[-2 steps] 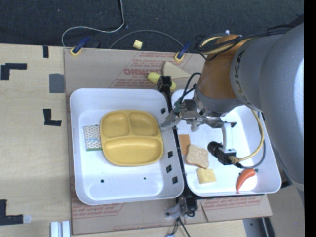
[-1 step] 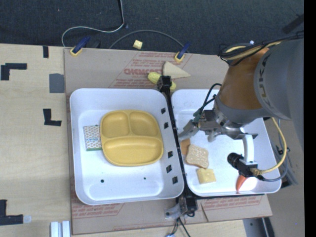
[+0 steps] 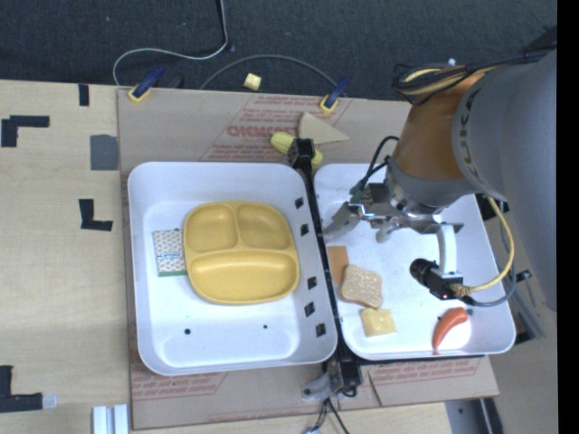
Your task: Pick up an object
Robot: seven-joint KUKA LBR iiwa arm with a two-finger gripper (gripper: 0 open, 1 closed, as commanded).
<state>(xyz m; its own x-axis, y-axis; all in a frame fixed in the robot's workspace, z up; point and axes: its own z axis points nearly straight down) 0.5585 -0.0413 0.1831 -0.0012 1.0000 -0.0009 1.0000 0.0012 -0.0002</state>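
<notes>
Tan toast slice [image 3: 361, 285] lies just below the tool [image 3: 362, 217], whose grip state I cannot tell.

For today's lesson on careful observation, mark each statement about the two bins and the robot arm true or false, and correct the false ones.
1. A yellow divided plate lies in the left bin. True.
2. A small patterned sponge rests on top of the plate. False: it lies on the bin floor beside the plate's left edge.
3. The gripper is over the right bin. True.
4. The toast slice lies in the left bin. False: it lies in the right bin, near the divider.
5. A red and white object lies near the right bin's lower right corner. True.
6. The arm reaches in from the left. False: it comes from the right.
</notes>
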